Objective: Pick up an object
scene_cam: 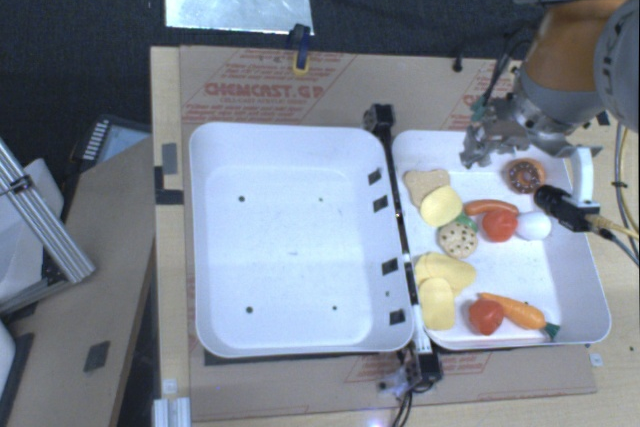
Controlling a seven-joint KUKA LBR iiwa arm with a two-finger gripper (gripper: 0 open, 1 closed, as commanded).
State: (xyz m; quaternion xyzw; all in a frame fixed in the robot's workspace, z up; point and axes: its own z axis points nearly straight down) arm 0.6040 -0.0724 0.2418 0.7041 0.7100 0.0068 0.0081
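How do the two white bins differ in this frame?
The left bin shows bare white floor with a few small dark dots, while the right bin holds toy food: a doughnut, carrot, tomatoes and yellow pieces. The end effector hangs over the right bin's far edge, well away from the left bin. Both are shallow, white, round-cornered, and sit side by side on the bench.
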